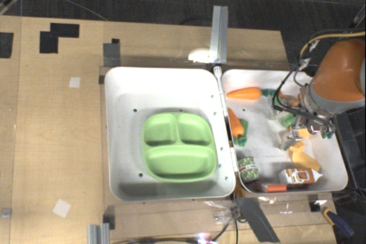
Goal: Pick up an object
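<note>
Two shallow white bins side by side on the table [51,140]. Left bin [123,117]: a green sectioned plate [179,146] alone, lying flat at the middle. Right bin [334,171]: the candidates for picking, namely a carrot [245,94] near the top wall, a second carrot [236,127] tucked along the dividing wall, a small green-labelled can [248,168], a carton [300,176]. Gripper [295,135] lowered among this clutter, likely lining up a grasp; finger state hidden by the wrist, cannot tell.

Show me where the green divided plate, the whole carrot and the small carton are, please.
green divided plate [179,146]: camera view, on the ridge between its compartments.
whole carrot [245,94]: camera view, middle of its orange body.
small carton [299,176]: camera view, on its front face.
</note>
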Available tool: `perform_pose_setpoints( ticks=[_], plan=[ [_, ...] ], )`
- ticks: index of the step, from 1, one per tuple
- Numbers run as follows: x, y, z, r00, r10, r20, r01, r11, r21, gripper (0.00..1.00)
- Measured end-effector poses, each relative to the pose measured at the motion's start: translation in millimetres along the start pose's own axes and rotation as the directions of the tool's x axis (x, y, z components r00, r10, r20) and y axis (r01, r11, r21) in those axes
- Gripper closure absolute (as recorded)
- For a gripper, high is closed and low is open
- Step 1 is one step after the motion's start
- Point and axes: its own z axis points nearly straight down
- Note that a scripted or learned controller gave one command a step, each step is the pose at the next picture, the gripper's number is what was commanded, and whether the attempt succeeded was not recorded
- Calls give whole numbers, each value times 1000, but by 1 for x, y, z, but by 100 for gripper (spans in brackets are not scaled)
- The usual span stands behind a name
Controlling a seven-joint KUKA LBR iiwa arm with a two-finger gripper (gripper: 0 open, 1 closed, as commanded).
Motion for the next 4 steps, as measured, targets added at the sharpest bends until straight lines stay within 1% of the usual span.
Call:
perform_pose_setpoints(
  ticks=[1, 2, 3, 4],
  plan=[
    [43, 59, -1, 987, -163, 0, 163, 987, -1, 0],
    [-42, 69, 2, 964, -265, -1, 265, 964, -5, 0],
    [-9, 94, 0, 973, -230, -2, 230, 973, -4, 0],
    [46, 95, -2, 1000, 16, 3, -16, 1000, -1, 0]
  ],
)
